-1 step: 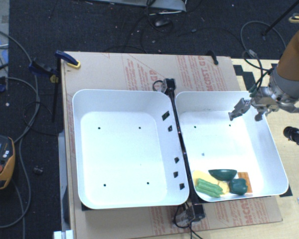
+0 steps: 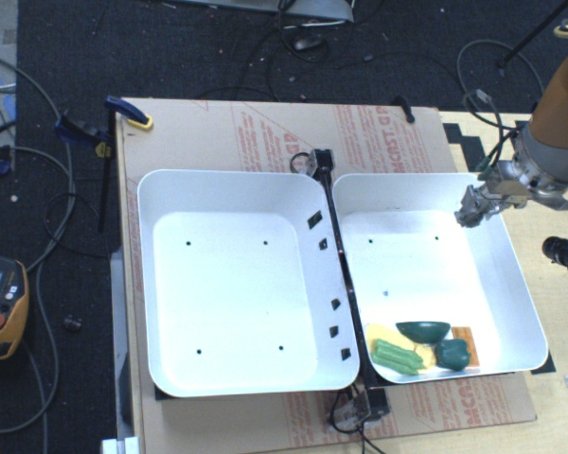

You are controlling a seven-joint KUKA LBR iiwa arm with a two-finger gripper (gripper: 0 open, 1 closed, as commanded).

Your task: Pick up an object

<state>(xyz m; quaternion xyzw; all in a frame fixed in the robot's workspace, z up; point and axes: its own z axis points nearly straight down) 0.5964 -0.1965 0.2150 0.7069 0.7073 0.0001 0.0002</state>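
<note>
Several small objects lie bunched in the right bin's (image 2: pixel 497 253) near corner: a ridged green piece (image 2: pixel 397 357), a dark green bowl-shaped piece (image 2: pixel 423 330), a teal lump (image 2: pixel 452 354), a pale yellow piece (image 2: pixel 383 335) and an orange flat piece (image 2: pixel 465 337). My gripper (image 2: pixel 475 208) hangs over the right bin's far right edge, well away from that pile. Nothing shows between its tips.
The left bin (image 2: pixel 232 282) sits beside the right one, with a black divider strip (image 2: pixel 336 253) between them. Both rest on a cardboard sheet (image 2: pixel 265 130). A blue and yellow clamp (image 2: pixel 128 113) grips the board's far left corner. Cables lie on the dark floor around.
</note>
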